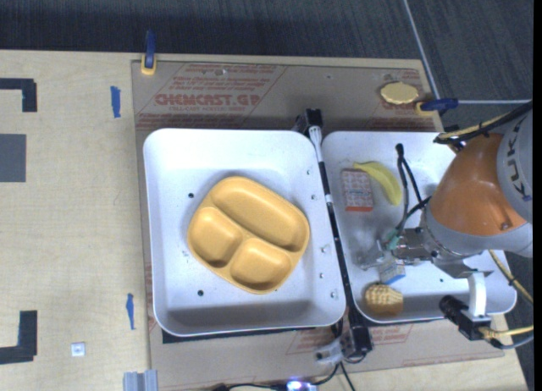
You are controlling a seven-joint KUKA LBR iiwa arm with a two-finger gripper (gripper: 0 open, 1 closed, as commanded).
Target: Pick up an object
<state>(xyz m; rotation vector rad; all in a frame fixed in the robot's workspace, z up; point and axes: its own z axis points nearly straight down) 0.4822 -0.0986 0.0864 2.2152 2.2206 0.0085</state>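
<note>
Seen from above at a slant, 2 shallow white bins sit side by side on a cardboard sheet over a pale bench.

Nearest the viewer, at the front of the right bin [500,300], lies a small tan lumpy object [383,298], perhaps a toy corn cob or pastry. Just behind it, the arm [478,199], grey with an orange band, reaches in from the right, and its gripper [391,250] is low over the bin floor near some small bluish bits. How the gripper is set cannot be told, and nothing is seen held in it.

Farther back in that bin lie a small card [356,189] with red print, too small to read, and a banana [381,179] touching its right edge.

The left bin [165,161] holds a yellow 3-part tray [247,233].

A good pick would likely centre the gripper over 1 item, probably the tan object, and come straight down clear of the bin wall.

At the far edge, red printing on the cardboard [207,97] seems to read "CHEMCAST GP". A tan disc [399,93] lies near the back right corner.
</note>
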